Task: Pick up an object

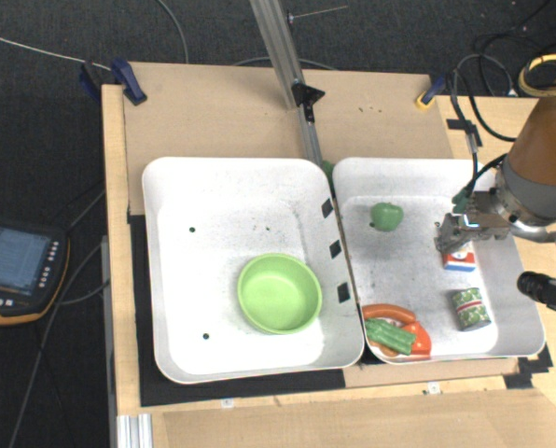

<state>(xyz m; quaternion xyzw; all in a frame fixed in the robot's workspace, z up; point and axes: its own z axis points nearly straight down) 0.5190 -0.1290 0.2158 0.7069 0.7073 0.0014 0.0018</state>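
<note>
Currently over right bin (418,180), arm low, hand (452,238) just above small red, white and blue carton (459,260), possibly touching its top. Cannot tell hand's state, nor whether carton is held; carton appears to sit on bin floor. Elsewhere in right bin: green apple-like ball (386,216) near back, patterned green can (470,308) toward front, orange and green toy vegetables (396,331) at front-left corner. Left bin (180,203) with green bowl (278,293). Judged: approach made, secure grasp and lift not yet shown.

Two white bins (166,250) are seen, holding one green bowl (278,293), one green apple (386,216), one small carton (459,260), one can (470,308) and one plate of vegetables (396,332).
</note>
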